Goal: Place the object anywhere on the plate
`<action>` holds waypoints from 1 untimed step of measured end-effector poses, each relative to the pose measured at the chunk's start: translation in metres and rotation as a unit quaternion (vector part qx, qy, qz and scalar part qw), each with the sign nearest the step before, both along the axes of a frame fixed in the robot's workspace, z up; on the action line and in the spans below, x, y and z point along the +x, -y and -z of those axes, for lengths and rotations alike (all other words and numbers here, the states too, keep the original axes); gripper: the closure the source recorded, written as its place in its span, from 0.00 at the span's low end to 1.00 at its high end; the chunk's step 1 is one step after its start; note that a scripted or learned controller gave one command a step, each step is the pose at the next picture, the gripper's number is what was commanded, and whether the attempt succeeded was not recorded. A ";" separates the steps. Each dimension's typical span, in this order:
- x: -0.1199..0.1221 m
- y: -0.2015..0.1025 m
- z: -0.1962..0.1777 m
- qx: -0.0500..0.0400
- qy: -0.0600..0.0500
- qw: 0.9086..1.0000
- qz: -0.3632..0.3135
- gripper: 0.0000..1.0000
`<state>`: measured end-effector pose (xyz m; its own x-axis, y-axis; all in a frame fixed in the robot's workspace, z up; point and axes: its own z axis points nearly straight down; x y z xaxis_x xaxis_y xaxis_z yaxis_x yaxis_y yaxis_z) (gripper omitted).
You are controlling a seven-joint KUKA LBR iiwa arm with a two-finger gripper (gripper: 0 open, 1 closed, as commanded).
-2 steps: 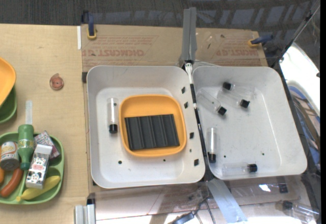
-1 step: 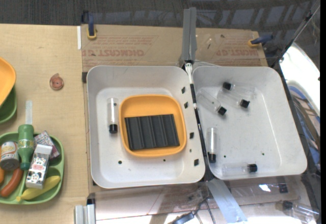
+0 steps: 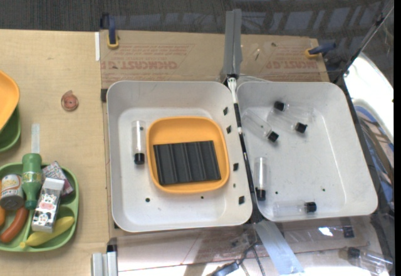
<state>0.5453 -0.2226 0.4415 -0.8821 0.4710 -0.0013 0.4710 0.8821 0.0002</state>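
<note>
Clear vial (image 3: 138, 140), black cap toward the near edge, lies in the left bin (image 3: 127, 209) just beside the left rim of the orange plate (image 3: 185, 124), plate centred with bare floor all round, more capped vials (image 3: 260, 178) scattered across the right bin (image 3: 352, 196); gripper's opening and hold cannot be told.

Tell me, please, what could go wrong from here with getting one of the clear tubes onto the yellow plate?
1. The clear tubes in the right bin are see-through and lie close together, so a grasp may miss or catch two.
2. One tube lies against the bin's left wall, leaving little room.
3. The plate already carries a dark ridged block, so a round tube could roll off.
</note>
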 end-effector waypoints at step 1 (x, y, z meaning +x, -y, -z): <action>-0.006 0.000 0.000 0.000 0.000 1.000 0.004 0.00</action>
